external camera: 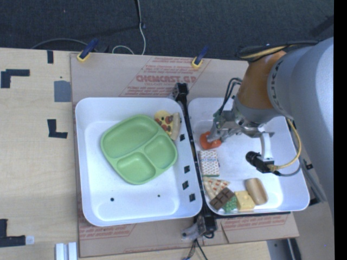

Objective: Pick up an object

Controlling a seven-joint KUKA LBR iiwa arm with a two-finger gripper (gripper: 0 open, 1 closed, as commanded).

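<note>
My gripper (pixel 216 136) reaches down into the right bin (pixel 282 145), right over a small red-orange toy food piece (pixel 210 141) near the bin's left wall. Its fingertips touch or straddle that piece; I cannot tell which. Just below lies a speckled cracker-like square (pixel 209 162). Along the bin's front sit a pizza slice (pixel 215 187), a brown chocolate piece (pixel 222 197), a green and yellow piece (pixel 239 201) and a bread roll (pixel 256 190).
The left bin (pixel 92 199) holds a green divided plate (pixel 139 149) and another pizza slice (pixel 167 122) at its back right. A black divider strip (pixel 187 145) runs between the bins. The arm's grey body (pixel 303 91) hangs over the right bin's back right.
</note>
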